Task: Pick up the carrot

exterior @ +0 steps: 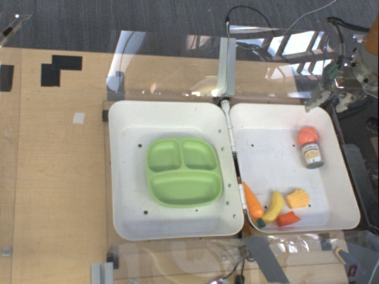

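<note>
On the tabletop (53, 158) two shallow white bins sit side by side. The left bin (124, 176) carries a green divided plate (183, 171) lying flat near its middle, with two small compartments toward the far edge and one long compartment toward the near edge.

In the right bin (266, 141), the carrot (253, 201) lies in the near left corner, against the left wall, orange body slanting with its dark green tip toward the near edge. Just beside it, to the right, a yellow banana (272, 207) touches it or nearly so. Next come a small red piece (288, 219) by the near edge and a yellow-orange ridged piece (298, 198) just above it. Well apart, near the right wall, lies a small bottle with an orange cap (310, 147).

The pincer (331, 90) hangs over the right bin's far right corner; whether it is released or clenched cannot be told.
</note>
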`<action>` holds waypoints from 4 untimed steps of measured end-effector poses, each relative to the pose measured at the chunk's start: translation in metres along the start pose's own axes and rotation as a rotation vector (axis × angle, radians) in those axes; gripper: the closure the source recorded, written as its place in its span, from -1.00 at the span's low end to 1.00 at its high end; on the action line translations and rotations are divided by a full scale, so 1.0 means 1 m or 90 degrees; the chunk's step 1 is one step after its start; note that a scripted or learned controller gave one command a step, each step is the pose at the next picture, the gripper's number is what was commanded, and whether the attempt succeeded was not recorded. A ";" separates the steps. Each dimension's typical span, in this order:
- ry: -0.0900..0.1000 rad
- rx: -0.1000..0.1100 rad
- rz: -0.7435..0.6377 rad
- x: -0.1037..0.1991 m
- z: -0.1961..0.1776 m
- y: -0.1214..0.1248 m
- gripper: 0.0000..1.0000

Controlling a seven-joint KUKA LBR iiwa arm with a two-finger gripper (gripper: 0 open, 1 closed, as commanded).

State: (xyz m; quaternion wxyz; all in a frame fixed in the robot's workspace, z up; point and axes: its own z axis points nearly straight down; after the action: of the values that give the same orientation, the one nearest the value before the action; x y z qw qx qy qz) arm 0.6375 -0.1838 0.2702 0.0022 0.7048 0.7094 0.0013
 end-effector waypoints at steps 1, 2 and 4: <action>0.000 0.001 -0.026 -0.022 0.023 -0.080 -1.00; 0.000 -0.001 -0.067 0.018 -0.012 -0.140 -1.00; 0.001 -0.001 -0.031 0.099 0.173 -0.148 -1.00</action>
State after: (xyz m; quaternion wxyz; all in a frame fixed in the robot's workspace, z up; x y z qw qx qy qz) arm 0.4894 -0.0860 0.0964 0.0022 0.6871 0.7265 0.0020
